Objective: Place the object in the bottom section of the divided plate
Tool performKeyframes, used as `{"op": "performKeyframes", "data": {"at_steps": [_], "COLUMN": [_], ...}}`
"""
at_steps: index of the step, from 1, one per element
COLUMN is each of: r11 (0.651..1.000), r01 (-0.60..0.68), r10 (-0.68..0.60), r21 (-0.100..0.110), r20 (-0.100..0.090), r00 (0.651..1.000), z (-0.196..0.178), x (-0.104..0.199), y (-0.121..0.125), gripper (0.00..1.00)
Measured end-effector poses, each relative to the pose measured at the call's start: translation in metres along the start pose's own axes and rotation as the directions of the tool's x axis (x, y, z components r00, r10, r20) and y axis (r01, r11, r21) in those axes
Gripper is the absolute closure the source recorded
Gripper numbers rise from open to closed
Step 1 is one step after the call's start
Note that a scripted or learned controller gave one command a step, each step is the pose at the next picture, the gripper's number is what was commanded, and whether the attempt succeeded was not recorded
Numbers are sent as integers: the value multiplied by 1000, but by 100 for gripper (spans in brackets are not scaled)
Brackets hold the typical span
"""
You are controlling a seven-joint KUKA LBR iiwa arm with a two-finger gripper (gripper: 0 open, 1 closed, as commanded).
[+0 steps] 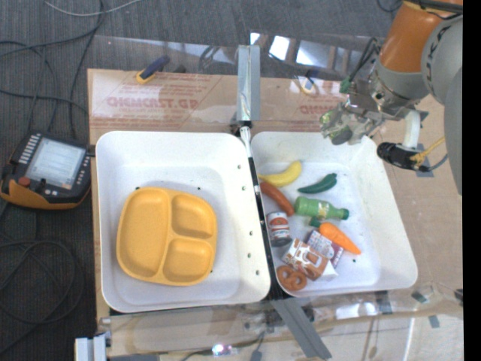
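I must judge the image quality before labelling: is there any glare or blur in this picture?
Camera view: strong glare on the clear panel behind the right bin; the gripper looks slightly blurred; the yellow divided plate and the banana are sharp, evenly lit, with only soft shadows.

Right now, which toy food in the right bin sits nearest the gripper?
The yellow banana, at the bin's top-left, lies closest to the gripper. The green pepper is slightly farther; the carrot and pretzel lie much lower.

Dark grey carpet floor (150, 21), cables trailing.
Cardboard-topped bench (173, 111); orange teach pendant (46, 170) on the floor at left; white cable (83, 2) looped above; bright reflections on clear panels (301, 51).
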State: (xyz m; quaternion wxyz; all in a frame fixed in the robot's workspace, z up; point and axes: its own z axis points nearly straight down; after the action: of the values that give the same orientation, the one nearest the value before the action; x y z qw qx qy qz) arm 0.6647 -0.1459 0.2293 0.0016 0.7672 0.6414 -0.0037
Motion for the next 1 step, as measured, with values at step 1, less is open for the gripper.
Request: {"op": "performKeyframes", "data": {"at_steps": [1], "r11": [985], "r01": [-171], "r10": [171], "r21": [2], "r20": [-8], "r00": [985], "z": [-10], "x": [17], "y": [-2], "gripper": [100]}}
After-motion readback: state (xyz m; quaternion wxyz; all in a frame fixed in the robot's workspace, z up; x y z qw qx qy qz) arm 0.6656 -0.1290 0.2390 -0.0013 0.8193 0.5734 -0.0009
